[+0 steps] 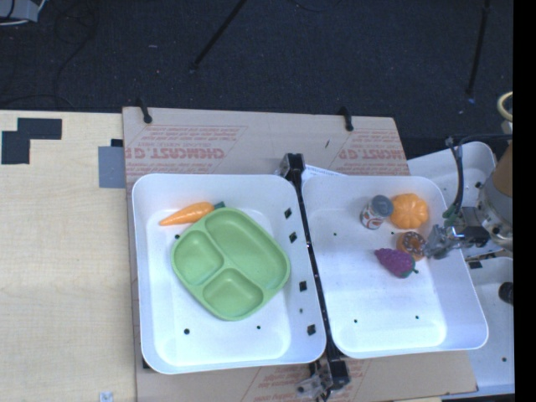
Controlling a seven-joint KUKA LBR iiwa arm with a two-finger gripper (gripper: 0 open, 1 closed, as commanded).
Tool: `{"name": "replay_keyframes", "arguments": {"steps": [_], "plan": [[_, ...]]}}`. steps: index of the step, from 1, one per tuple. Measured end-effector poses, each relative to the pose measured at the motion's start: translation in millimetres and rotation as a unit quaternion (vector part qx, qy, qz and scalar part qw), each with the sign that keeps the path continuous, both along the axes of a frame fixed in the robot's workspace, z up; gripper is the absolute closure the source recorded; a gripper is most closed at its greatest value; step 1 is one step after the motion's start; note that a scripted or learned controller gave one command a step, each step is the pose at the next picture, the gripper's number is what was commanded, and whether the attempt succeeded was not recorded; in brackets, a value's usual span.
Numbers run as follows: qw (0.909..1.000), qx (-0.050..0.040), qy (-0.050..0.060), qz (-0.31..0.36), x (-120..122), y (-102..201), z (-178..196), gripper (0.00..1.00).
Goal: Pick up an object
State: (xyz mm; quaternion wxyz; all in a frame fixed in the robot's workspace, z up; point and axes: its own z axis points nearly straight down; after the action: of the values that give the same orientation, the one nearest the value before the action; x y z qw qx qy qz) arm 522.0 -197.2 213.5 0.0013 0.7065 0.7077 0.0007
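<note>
Worktop of pale wood, two white bins on cardboard. Left bin: green tray at centre, carrot at its 11 o'clock. Right bin: can, orange, purple fruit and a small round item, clustered toward 2 o'clock, likely pick candidates. Gripper at the bin's 3 o'clock edge, just beside the round item; arm reaching in low. Whether the gripper is apart or together cannot be told; nothing visibly held.

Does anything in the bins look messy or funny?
A little. The small can with a grey lid lies tipped on its side in the right white bin, beside the orange fruit. The green divided plate sits at a slant in the left white bin.
</note>
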Motion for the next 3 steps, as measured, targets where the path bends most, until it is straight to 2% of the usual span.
{"name": "replay_keyframes", "arguments": {"steps": [1,3], "plan": [[1.0000,0.0007,0.002,0.002,14,53,8,1.00],[1.0000,0.0017,0.003,0.001,15,156,24,1.00]]}}
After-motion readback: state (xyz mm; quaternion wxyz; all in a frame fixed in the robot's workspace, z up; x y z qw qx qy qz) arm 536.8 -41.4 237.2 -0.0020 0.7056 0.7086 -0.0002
